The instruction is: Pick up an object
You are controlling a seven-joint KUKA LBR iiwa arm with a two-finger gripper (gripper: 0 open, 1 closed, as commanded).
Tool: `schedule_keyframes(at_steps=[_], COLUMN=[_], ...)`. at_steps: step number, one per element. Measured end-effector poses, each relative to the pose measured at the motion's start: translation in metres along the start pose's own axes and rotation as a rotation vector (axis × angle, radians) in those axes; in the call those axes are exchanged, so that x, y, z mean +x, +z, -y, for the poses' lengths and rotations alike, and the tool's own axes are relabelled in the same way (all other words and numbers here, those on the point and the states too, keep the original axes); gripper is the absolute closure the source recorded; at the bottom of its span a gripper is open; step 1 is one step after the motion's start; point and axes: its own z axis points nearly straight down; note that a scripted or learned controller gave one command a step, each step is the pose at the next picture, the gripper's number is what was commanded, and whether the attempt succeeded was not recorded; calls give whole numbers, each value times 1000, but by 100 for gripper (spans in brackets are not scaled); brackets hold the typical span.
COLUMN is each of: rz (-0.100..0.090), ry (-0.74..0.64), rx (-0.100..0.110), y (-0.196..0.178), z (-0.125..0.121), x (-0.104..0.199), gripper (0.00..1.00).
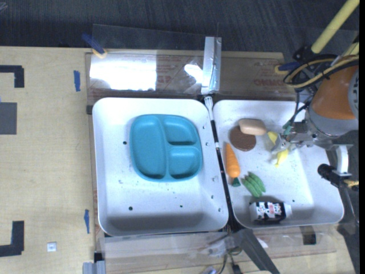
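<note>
The right bin (319, 207) holds several items. An orange carrot (231, 162) lies by the left wall, and a brown round patty (243, 140) sits under a tan bun piece (252, 127). A green pod (254, 183) and a black-and-white can (268, 210) lie near the front. A yellow piece (280, 155) lies mid-bin. My gripper (291, 137) hangs low over the right bin's upper right part, right above the yellow piece and to the right of the bun. The orange band (336, 101) of the arm shows behind it.
In the left bin (114, 198) lies a blue divided plate (166, 146). A clear plastic sheet (148, 67) stands behind the bins. Cables and a yellow rod (336, 19) are at the top right.
</note>
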Motion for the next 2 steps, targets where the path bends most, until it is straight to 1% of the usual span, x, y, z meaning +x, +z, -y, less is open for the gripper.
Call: schedule_keyframes(at_steps=[1, 2], rz=[-1, 1], ry=[-147, -3], rx=[4, -5], y=[12, -124], z=[-13, -65], x=[-11, 25], gripper=[100, 100])
